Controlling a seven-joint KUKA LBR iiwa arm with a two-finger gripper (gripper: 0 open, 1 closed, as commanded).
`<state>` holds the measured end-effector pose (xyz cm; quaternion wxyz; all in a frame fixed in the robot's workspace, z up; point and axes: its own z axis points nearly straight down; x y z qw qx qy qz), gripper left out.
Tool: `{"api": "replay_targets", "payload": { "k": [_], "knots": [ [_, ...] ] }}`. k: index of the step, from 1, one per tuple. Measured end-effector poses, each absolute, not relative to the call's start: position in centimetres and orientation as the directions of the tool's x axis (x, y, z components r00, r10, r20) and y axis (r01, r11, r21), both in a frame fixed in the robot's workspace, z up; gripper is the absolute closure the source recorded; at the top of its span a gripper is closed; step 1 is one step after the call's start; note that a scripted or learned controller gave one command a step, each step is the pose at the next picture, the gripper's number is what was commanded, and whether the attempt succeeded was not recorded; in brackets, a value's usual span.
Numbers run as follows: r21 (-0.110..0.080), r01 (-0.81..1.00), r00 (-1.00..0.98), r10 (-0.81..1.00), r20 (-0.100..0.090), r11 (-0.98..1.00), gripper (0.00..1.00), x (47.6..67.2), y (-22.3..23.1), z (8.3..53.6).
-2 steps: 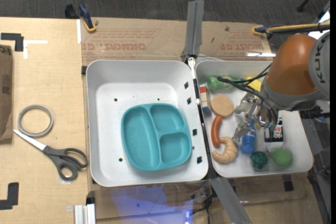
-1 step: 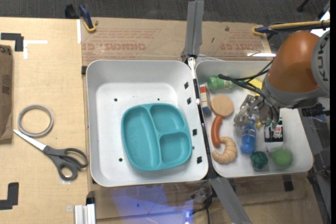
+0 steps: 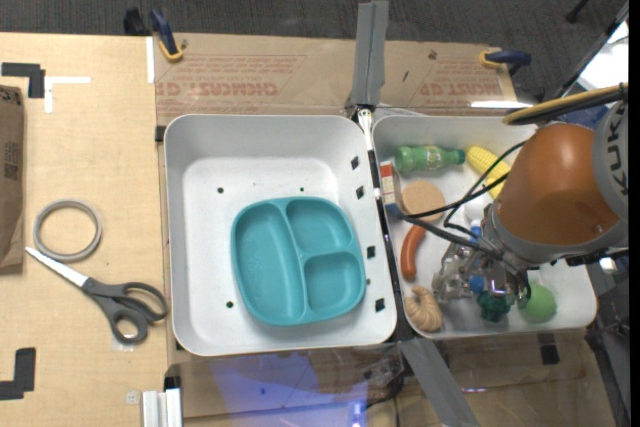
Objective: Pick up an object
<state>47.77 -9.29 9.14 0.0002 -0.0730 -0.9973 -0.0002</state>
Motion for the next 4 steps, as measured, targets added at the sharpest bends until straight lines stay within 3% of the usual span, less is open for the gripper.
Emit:
{"api": "replay_targets", "payload": {
  "k": [1,2,3,4],
  "knots": [
    [0.000,0.439,-0.898,0.439,-0.004,0.898,1.00,47.9,-14.5,21.8],
    [0.001,0.365,-0.931,0.365,-0.001,0.931,1.00,47.8,-9.4,9.7],
    [0.000,0.501,-0.865,0.501,-0.003,0.865,1.00,48.5,-22.2,21.6],
    [0.006,0.613,-0.790,0.613,-0.021,0.790,1.00,52.4,-21.6,13.2]
  ]
}}
